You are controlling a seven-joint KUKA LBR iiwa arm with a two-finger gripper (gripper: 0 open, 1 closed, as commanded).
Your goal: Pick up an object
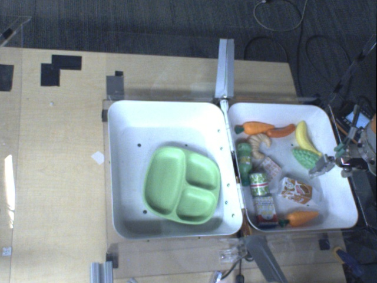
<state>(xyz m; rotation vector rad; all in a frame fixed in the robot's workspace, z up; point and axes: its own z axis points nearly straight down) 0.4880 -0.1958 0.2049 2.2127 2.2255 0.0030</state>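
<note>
Gripper [327,165] sits over the right bin's [347,214] right edge, just beside a green cob [306,157]; its fingers are blurred and small, so whether they are spread or closed cannot be told, and nothing is seen between them.

Two white bins lie side by side. One thing lies in the left bin [126,131]: a green tray [181,184] with three compartments, resting tilted against the bin floor.

All the small pickable things are in the right bin. Counted: two carrots, one [259,127] at the top by the dividing wall and one [302,217] at the bottom; one orange stick [281,131] touching the top carrot's tip; one banana [305,139] just above the cob; one green veg [243,156] along the left wall; one tan knobbly piece [258,143]; one can [258,184] with a green and white label; one flat packet [296,190] printed in orange and white; one small box [264,207] below the can; and a red item [266,220] at the bottom rim.

Print on the can, packet and box is too small to read
</note>
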